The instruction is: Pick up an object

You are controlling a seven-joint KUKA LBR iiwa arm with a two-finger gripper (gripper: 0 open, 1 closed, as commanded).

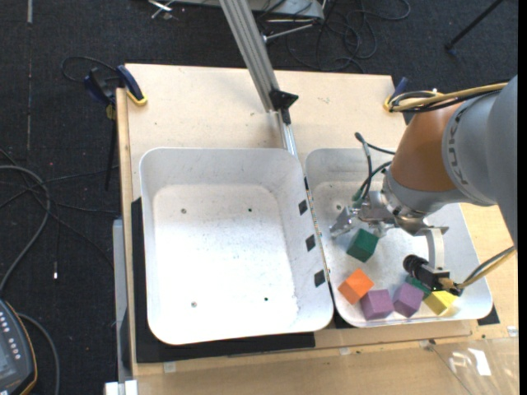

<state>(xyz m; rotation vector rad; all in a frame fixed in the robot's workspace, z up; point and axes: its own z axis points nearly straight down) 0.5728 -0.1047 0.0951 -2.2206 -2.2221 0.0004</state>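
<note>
Gripper (352,223) low in the right bin (323,164), touching or just above the green cube (362,244); whether the claw is clenched or released, I cannot tell

Risk, as I judge it: the green cube sits tilted and apart from the rest, so a grasp landing on its corner could knock it aside or let it slip out on the lift, and the smooth white plastic floor offers little friction. Near the front wall, hard-edged matte blocks crowd together: orange cube (356,285), two purple cubes (377,304) (408,298), yellow block (440,302), each near the next. The left bin (156,164) is shallow, glossy, round-cornered, lightly speckled
</note>
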